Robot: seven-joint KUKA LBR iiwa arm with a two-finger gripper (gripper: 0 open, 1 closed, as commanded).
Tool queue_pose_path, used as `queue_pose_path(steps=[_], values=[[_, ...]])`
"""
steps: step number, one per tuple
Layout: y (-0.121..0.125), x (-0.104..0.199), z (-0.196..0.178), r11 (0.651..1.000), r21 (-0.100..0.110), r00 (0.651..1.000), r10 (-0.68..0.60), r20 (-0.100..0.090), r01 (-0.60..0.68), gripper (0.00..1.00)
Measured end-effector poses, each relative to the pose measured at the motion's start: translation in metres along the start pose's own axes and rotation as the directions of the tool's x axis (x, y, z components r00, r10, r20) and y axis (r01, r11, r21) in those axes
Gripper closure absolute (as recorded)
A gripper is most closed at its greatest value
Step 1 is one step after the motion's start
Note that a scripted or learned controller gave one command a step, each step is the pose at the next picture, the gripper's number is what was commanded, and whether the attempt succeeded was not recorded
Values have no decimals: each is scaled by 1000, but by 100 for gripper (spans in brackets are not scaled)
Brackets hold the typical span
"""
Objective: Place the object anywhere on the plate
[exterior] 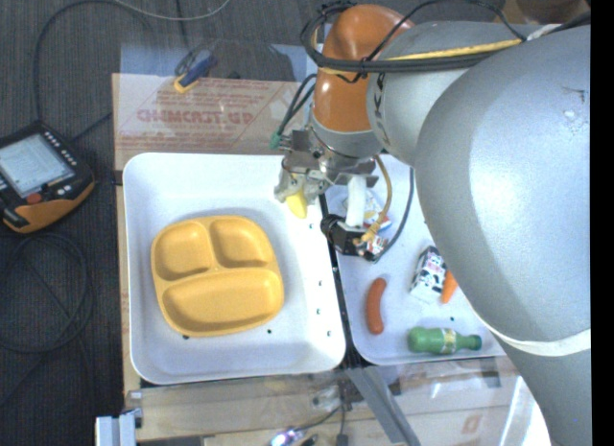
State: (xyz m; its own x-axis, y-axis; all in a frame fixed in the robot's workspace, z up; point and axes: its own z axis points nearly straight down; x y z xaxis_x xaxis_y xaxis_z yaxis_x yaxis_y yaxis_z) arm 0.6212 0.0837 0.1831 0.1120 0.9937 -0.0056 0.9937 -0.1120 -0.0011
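Note:
A yellow plate (219, 273) with three compartments lies in the left white bin (144, 243), towards its front. My gripper (297, 193) hangs over that bin's back right corner, just beyond the plate's far right edge. A small yellow object (295, 207) sticks out below the fingertips, and the fingers are shut on it. It is off the bin floor and does not touch the plate.
The right bin (403, 363) holds a red sausage (375, 305), a green bottle (441, 340), a small black-and-white carton (429, 273) and an orange carrot (449, 288). The big grey arm covers most of that bin. A cardboard sheet (201, 113) lies behind the left bin.

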Motion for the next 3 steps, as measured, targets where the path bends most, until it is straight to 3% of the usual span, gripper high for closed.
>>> queue_pose_path(steps=[1, 2, 3], values=[[-9, -48, -28, 994, 2, 994, 107, -4, -107, 100], [-28, -3, -14, 998, 2, 998, 66, -1, -66, 100], [-19, 52, -3, 998, 4, 998, 63, -3, -63, 100]])
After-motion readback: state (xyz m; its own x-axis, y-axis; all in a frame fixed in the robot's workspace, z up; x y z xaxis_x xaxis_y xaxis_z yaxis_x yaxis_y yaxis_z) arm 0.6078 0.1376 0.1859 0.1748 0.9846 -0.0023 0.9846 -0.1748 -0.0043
